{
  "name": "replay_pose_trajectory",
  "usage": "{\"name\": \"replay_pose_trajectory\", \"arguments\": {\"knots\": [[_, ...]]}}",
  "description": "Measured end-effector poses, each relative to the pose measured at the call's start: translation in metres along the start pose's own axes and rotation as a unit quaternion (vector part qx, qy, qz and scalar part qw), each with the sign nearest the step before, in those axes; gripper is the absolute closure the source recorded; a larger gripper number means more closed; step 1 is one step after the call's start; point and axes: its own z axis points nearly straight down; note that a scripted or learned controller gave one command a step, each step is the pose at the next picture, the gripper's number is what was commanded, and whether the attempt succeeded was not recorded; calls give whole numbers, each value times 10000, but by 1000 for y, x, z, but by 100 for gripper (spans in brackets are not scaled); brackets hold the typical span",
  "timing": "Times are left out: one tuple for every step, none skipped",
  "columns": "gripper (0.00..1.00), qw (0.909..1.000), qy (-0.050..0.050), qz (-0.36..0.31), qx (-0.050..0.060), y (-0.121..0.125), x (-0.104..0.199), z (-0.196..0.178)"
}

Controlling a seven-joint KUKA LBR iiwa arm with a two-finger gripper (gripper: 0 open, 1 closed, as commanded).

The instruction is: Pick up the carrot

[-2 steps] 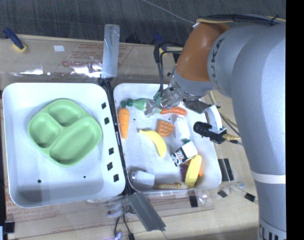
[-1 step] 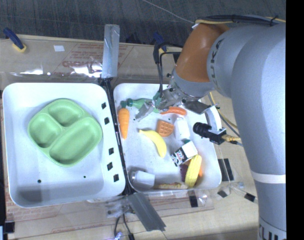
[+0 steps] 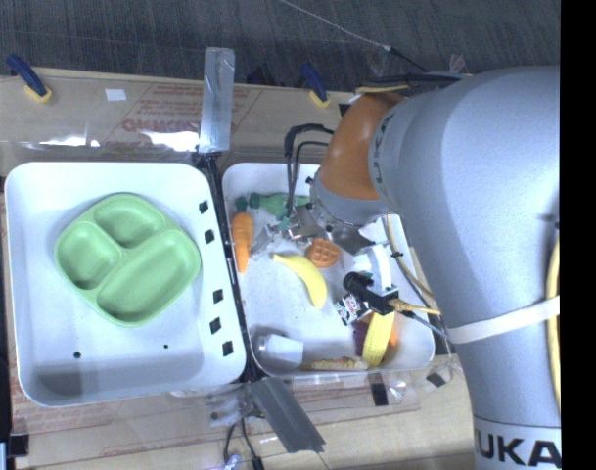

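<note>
The carrot (image 3: 241,240) lay in the right bin (image 3: 278,176), hard against that bin's left wall, its length running along the wall. Just right of the carrot we saw a banana (image 3: 307,277), and beyond that a small orange waffle-like piece (image 3: 324,254); a green item (image 3: 268,203) sat above the carrot's top end. The claw (image 3: 296,225) hung right of the carrot, near but apart from it, and we could not tell how it stood. We judged the step to be the approach, with no grasp made. The next move called for shifting the claw toward the wall and aligning it across the carrot. The wall left scant room on the carrot's far side; the banana side was more open.
</note>
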Motion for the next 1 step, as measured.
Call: {"name": "replay_pose_trajectory", "arguments": {"knots": [[0, 9640, 7, 2658, -7, 1, -3, -2]]}}
